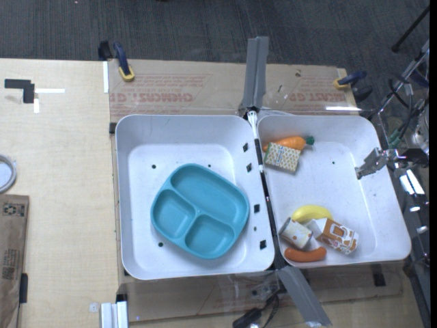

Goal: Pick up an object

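Blue divided tray [199, 212] fills left bin [130, 183]; toy foods crowd right bin [382, 251]; tool [369, 164] at rim, spread undeterminable.

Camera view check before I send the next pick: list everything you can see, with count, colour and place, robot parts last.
Bins: two, white, side by side on the bench.
Divided plate: one, blue, in the left bin.
Carrot: one, orange, right bin, far left corner.
Cracker block: one, tan, touching the carrot.
Banana: one, yellow, right bin, near side.
Small box: one, white, below the banana.
Carton: one, orange and white, lying beside the box.
Sausage: one, orange-red, near wall.
Clamps: two, blue and yellow, far board edge.
Gripper: one, grey, over the right bin's right wall.
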Controlling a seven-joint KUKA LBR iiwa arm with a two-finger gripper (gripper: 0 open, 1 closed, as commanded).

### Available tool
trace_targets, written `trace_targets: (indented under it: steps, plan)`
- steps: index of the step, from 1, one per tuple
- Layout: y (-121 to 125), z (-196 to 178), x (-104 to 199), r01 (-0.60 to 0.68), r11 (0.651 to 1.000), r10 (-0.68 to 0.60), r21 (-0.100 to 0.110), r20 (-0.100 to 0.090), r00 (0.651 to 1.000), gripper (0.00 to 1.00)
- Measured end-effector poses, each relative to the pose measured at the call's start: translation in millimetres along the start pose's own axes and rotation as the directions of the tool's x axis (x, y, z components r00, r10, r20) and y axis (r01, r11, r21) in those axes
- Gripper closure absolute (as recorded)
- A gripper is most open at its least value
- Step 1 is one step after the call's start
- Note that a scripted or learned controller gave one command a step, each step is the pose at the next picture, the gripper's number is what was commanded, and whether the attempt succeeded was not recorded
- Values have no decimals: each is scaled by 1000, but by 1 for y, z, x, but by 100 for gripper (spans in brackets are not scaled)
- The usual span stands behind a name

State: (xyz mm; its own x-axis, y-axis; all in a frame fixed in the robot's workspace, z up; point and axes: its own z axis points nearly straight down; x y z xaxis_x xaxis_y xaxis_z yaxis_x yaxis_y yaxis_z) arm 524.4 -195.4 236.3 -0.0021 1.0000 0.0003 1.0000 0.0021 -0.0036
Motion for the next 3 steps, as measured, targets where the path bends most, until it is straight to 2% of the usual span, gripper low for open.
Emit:
trace_targets:
  steps: [1,2,3]
  plan:
    - [-32,88,87,-33,999,33,1,0,999,0]
    - [-47,146,71,109,994,-109,-1,0,994,0]
    - [-45,136,70,106,994,-106,-6,2,994,100]
